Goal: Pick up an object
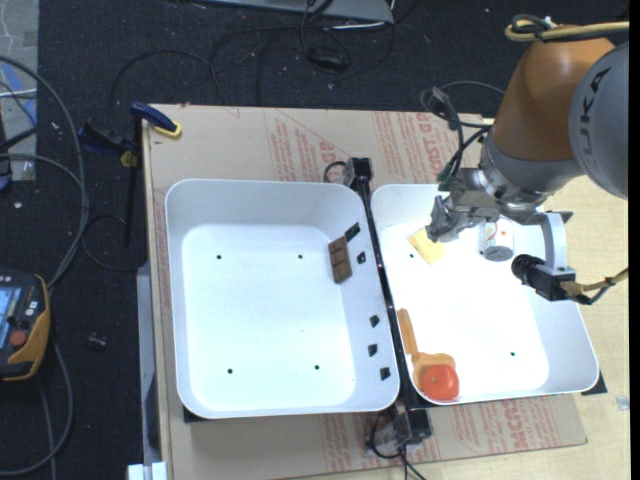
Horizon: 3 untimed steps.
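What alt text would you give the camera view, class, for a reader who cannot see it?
A grey and orange robot arm reaches from the right, its gripper just above a yellow block in the right bin. That bin also holds a red ball and an orange piece; the left bin holds a brown block.

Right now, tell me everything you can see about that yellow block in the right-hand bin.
The yellow block is a small, pale yellow piece with flat faces, looking like foam or soft plastic. It lies on the white floor of the right bin, in its upper left part, turned at a slant to the bin walls. The gripper sits right over its upper right corner, covering part of it; whether it actually grips the block cannot be told. Nothing else touches it; the orange tool and red ball lie far off near the front wall.
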Tool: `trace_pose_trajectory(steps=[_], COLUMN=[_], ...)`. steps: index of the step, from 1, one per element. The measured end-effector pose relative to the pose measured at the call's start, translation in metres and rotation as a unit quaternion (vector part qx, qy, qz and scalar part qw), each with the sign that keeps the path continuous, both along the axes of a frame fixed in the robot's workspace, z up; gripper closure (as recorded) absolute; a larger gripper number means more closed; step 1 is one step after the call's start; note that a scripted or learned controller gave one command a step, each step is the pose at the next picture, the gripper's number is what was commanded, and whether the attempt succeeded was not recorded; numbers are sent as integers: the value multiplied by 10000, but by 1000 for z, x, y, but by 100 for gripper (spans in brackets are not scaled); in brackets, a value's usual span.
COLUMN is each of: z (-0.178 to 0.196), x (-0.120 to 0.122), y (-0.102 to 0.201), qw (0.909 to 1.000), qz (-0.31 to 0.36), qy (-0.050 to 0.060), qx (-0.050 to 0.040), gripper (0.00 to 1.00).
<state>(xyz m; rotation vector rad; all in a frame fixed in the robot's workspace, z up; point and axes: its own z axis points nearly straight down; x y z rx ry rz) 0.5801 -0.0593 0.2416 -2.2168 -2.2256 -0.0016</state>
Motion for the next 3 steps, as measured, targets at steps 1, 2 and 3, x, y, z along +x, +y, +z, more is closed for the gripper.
trace_pose_trajectory(steps=[1,2,3], z=[-9,-19,-22], x=[-4,-17,-25], y=[45,98,148], qw=[10000,10000,10000], qz=[0,5,1], qy=[8,8,6], qx=[-2,0,-2], gripper=[100,100,100])
